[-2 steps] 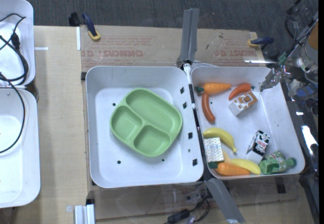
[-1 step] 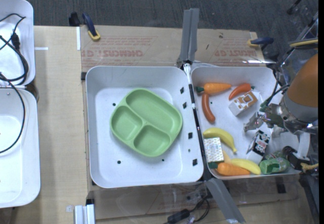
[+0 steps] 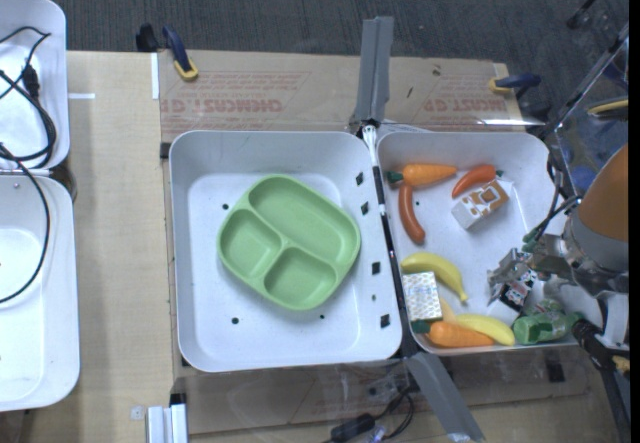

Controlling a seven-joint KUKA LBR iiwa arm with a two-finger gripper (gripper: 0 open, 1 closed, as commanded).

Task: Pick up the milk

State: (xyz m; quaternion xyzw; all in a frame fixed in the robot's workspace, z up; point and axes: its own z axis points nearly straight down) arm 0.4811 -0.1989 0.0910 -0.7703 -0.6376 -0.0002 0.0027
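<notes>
Two white bins side by side across the middle of the frame: left bin [image 3: 190, 261] with a green plate [image 3: 289, 242] of three compartments at its centre, right bin [image 3: 455, 142] with play food scattered about. Arm [image 3: 606, 221] at the right edge, orange band just above the wrist, reaching into the right bin's lower right part. Gripper [image 3: 512, 281] low over the bin floor there, pointing toward frame left; too small and cluttered to tell whether clenched or released, and nothing seen in it. Milk [image 3: 481, 205], a small white carton with an orange patch, in the upper right part of the same bin, lying tilted, long axis running lower left to upper right. From the gripper, up the frame and slightly left, near but apart, with bare bin floor between. Just above the milk, a red pepper [image 3: 474, 177] and a carrot [image 3: 428, 173]; to its left, a red sausage [image 3: 410, 213]. Below, a banana [image 3: 438, 271], a wrapped bar [image 3: 421, 295], another carrot [image 3: 459, 334], a second banana [image 3: 488, 327] and a green piece [image 3: 540, 328] along the bottom edge. Likely needed next: a short shift up the frame, fingers set across the carton's narrow width, not along its length.
</notes>
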